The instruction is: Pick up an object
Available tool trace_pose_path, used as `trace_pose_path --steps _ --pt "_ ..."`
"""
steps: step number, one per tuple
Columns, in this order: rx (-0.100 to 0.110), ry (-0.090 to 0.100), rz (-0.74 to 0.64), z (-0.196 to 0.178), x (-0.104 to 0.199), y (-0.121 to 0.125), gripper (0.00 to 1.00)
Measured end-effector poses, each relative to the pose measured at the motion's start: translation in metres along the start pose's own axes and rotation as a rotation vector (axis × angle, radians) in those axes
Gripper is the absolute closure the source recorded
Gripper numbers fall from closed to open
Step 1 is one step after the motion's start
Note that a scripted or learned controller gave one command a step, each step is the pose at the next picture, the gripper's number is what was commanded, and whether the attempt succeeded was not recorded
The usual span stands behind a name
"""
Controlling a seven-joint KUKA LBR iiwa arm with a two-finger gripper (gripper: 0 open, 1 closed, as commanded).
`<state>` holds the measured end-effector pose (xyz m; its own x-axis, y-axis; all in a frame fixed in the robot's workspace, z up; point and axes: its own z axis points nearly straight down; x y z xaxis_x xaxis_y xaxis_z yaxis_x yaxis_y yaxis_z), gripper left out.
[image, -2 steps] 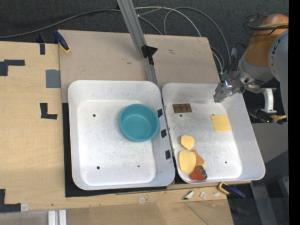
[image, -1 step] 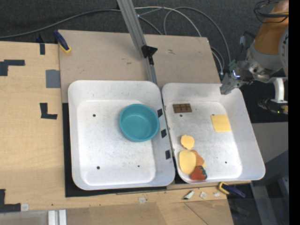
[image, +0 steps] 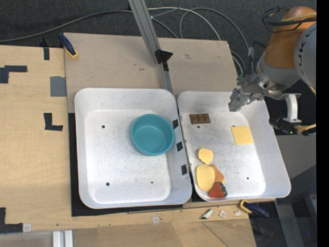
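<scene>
The right bin (image: 267,153) holds a brown chocolate-like bar (image: 200,119) near its back left. A flat yellow square (image: 241,135) lies toward its right side. Near the front sit a small yellow piece (image: 205,155), a larger yellow piece (image: 205,176), an orange piece (image: 219,176) and a red strawberry-like piece (image: 218,190). A blue bowl (image: 151,134) rests in the left bin (image: 92,153). My gripper (image: 236,103) hangs over the back edge of the right bin, above and behind the yellow square, with nothing visibly in it.
A slanted metal pole (image: 149,32) crosses behind the bins. Cables (image: 205,19) trail across the dark floor at the back. Blue-and-yellow clamps sit at the board's back left corner (image: 68,45) and front right corner (image: 252,208).
</scene>
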<state>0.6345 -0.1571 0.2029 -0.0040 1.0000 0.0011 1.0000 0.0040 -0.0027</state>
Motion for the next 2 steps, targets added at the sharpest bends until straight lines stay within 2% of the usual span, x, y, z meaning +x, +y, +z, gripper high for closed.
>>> trace_pose_path --steps 2 --pt "-0.001 0.001 -0.002 -0.018 0.094 -0.020 1.00"
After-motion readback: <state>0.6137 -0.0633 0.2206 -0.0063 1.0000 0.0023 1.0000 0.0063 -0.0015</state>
